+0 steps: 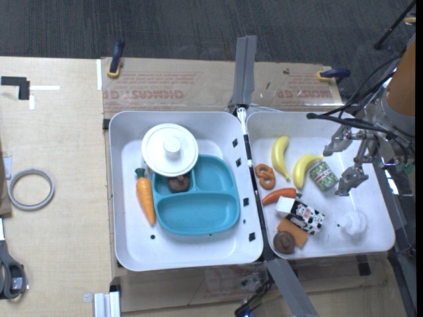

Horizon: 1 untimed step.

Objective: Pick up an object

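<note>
My gripper point(343, 162) hangs over the right side of the right bin point(378, 242), open, with nothing between its fingers point(349, 179). Just left of it lies a small green can point(323, 176). Further left are two yellow bananas point(281, 156) point(303, 170), a pretzel point(266, 175) and a red pepper point(279, 195). Below those sit a cow-patterned carton point(305, 216), an orange block point(295, 236) and a brown doughnut point(284, 243). A small white object point(355, 223) lies below the gripper.
The left bin point(122, 197) holds a blue divided tray point(197, 203), a white round lid point(170, 149), an orange carrot point(145, 198) and a brown piece point(178, 183). A grey ring point(30, 189) and scissors point(9, 279) lie on the bench at left. Cables run at the right.
</note>
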Motion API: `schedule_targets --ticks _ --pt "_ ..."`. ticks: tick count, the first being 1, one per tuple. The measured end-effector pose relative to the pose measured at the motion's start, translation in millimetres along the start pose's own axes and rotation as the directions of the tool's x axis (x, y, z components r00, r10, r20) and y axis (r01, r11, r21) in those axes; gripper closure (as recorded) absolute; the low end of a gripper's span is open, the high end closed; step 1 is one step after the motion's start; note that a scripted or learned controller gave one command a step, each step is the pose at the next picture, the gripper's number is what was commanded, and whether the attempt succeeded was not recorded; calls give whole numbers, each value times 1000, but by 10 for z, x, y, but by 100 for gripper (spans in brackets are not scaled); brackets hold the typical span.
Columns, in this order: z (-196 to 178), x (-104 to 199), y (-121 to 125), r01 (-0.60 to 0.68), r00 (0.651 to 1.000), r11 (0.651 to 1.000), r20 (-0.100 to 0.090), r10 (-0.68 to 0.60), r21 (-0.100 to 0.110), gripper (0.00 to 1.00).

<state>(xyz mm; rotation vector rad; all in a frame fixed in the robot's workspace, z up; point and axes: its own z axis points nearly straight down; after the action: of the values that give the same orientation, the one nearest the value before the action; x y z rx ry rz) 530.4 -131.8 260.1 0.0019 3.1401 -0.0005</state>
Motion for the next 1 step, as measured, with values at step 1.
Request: schedule_targets --ticks 1 --pt "1558 -280 62 -188 982 982 2 188 1 0"
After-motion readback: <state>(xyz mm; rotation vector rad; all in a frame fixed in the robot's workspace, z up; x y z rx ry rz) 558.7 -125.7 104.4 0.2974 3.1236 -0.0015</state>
